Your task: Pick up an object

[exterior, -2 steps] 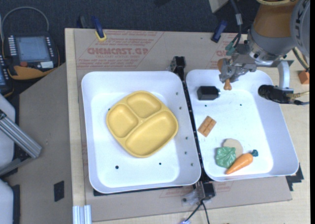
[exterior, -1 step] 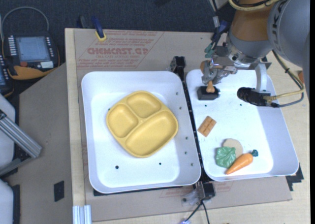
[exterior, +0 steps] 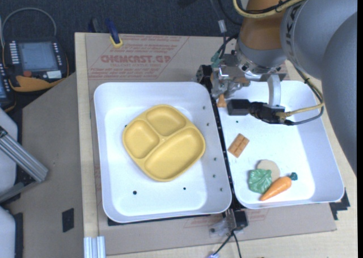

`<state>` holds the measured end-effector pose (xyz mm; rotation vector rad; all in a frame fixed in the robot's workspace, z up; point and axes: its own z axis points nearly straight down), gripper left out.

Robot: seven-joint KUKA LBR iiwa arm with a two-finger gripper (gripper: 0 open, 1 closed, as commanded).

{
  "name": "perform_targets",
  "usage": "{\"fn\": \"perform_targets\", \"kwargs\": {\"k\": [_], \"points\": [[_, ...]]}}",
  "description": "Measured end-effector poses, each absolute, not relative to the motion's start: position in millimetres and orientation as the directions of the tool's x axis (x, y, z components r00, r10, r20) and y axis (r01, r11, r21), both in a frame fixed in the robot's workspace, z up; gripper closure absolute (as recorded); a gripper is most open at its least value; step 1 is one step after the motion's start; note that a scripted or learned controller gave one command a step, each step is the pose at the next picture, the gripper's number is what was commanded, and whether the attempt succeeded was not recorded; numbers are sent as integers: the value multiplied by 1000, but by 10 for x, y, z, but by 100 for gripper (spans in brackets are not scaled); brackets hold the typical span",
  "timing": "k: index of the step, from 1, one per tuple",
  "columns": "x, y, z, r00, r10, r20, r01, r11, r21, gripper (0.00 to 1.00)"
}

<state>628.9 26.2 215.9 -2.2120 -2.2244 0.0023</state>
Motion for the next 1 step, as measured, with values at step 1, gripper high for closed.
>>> {"fn": "perform_targets", "kwargs": {"k": [1], "points": [[6284,807,2090,-6,1000,2,1000,6,-3,100]]}}
